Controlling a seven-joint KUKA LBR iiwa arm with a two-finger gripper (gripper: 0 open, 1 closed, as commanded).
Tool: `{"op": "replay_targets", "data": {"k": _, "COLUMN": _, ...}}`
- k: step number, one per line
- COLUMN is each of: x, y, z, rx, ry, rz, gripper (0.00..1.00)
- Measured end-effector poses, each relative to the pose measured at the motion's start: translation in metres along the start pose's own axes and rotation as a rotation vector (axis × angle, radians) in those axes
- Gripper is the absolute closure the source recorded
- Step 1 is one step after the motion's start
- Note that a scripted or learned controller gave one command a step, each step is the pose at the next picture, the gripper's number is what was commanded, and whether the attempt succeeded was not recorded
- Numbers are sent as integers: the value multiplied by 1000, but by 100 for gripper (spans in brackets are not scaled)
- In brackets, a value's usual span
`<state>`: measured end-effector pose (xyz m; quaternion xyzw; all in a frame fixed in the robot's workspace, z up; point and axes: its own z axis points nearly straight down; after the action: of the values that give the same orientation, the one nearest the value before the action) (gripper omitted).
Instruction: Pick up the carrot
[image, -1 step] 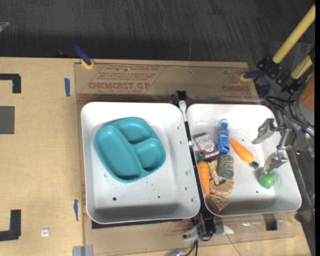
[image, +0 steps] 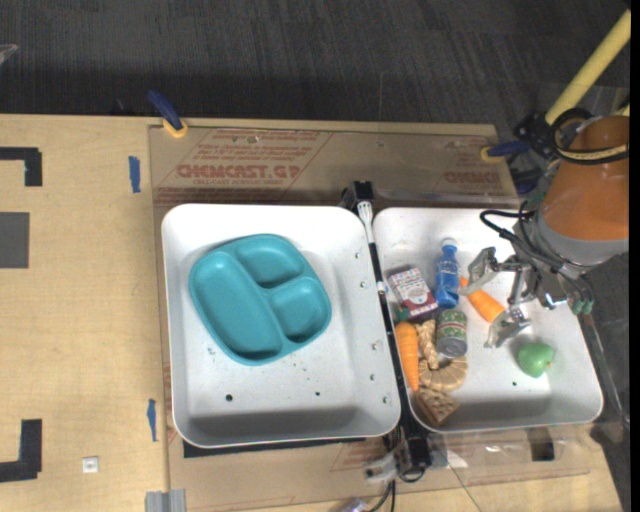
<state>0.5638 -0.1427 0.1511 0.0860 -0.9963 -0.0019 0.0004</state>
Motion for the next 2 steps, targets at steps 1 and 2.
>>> {"op": "replay_targets", "data": {"k": 1, "x": -30, "y": -5, "z": 52, "rx": 8, "ry": -14, "rz": 37, "gripper": 0}}
{"op": "replay_targets", "data": {"k": 2, "x": -42, "y": -6, "z": 35, "rx": 19, "ry": -58, "rz": 38, "gripper": 100}}
